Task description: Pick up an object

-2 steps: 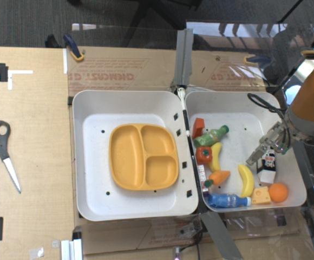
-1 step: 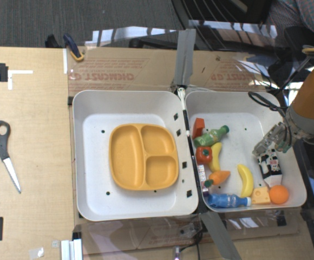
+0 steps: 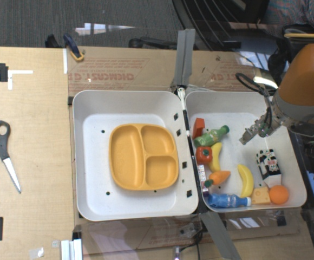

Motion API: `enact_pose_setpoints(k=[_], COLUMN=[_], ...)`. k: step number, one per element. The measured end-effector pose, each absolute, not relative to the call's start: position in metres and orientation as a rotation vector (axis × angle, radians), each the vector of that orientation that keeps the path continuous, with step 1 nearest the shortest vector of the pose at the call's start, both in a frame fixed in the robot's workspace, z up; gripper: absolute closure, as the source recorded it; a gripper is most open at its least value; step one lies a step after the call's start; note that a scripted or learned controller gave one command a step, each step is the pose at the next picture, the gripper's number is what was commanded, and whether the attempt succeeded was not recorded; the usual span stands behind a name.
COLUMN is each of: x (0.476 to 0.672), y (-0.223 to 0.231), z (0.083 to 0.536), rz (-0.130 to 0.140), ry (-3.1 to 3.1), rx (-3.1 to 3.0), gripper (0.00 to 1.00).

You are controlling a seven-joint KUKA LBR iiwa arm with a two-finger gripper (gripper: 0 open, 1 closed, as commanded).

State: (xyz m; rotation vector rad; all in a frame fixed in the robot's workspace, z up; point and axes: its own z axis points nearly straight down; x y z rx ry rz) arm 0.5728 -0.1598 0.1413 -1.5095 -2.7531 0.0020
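Gripper point(image 3: 253, 135) hangs over the right bin point(image 3: 230, 103), toward its 2 o'clock part, on the grey arm point(image 3: 303, 85) with the orange band. Fingers' spread: cannot tell, too small and blurred at this angle. Nothing visible between them.

Right bin contents:
- black-and-white toy point(image 3: 268, 163), just beside the gripper at its 5 o'clock, apart from it.
- orange ball point(image 3: 279, 194) in the 5 o'clock corner, touching a tan block point(image 3: 261, 196) at its 9 o'clock.
- banana point(image 3: 246, 179), roughly upright in view, at 12 o'clock of the block.
- blue bottle point(image 3: 227, 201) lying along the 6 o'clock wall.
- carrot point(image 3: 218, 177) at 12 o'clock of the bottle.
- along the 9 o'clock wall: red block point(image 3: 199, 127), green bottle point(image 3: 211, 136), tomato point(image 3: 203, 155), and a second yellow piece point(image 3: 216, 156) beside the tomato.

Left bin point(image 3: 86, 145): yellow divided plate point(image 3: 144, 156), three compartments, near centre.

Bench at 9 o'clock of the bins: scissors point(image 3: 4, 152), well apart from both bins.
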Motion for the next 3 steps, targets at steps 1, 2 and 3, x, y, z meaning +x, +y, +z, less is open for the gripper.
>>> enact_pose_setpoints(k=[1,2,3], x=[0.573,0.527,0.527], y=[-0.16,-0.201,-0.201], z=[0.141,0.089,0.096], rz=[0.002,0.001,0.002], ry=[-2.753,-2.776,-2.774], rx=[-1.509,-1.464,-1.462], gripper=[0.0,0.0,1.0])
